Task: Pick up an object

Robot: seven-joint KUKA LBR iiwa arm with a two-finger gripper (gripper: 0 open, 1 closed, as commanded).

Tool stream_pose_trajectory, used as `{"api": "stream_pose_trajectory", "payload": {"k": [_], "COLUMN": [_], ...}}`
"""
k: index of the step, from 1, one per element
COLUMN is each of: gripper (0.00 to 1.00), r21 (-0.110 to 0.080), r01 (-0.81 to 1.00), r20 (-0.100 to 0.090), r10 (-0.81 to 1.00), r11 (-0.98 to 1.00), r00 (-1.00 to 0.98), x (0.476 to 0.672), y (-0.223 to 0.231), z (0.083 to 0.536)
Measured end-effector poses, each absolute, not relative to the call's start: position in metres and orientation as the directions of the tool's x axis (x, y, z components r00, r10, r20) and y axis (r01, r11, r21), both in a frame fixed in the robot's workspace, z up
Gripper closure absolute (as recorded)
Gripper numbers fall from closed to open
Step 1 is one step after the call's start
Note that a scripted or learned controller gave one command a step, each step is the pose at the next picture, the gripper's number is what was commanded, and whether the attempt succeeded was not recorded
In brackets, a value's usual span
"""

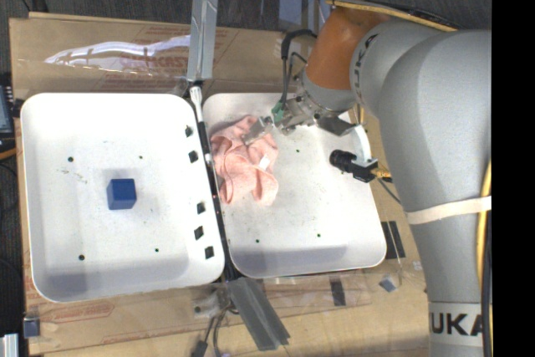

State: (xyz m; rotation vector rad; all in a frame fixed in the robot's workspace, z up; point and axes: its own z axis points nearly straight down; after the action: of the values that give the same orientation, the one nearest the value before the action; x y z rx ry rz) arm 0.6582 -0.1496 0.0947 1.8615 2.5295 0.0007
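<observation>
White letters "UKA", the visible part of a brand name cut off at the frame edge, stand on the grey arm [443, 138] at lower right. Red print on the clear plastic sheet [125, 56] behind the bins is too blurred to read.

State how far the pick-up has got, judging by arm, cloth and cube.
Done: the gripper has reached the right bin, at the pink cloth's upper edge. In hand: nothing visibly; the cloth lies on the bin floor. Left: grasping and lifting. The blue cube sits alone in the left bin.
</observation>
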Motion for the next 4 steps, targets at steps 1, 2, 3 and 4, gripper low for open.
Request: {"api": "stream_pose_trajectory", "payload": {"k": [1,2,3,4], "gripper": [0.0,0.0,0.0,0.0], "r21": [0.003,0.005,0.004,0.003], "r01": [0.931,0.88,0.865,0.885], "r20": [-0.002,-0.002,-0.002,-0.002], "r10": [0.931,0.88,0.865,0.885], "r11": [0.366,0.475,0.502,0.465], "r00": [-0.366,-0.475,-0.502,-0.465], "x": [0.613,0.588,0.63,0.575], "y": [-0.147,-0.158,-0.124,-0.148], "z": [0.095,0.095,0.095,0.095]}}
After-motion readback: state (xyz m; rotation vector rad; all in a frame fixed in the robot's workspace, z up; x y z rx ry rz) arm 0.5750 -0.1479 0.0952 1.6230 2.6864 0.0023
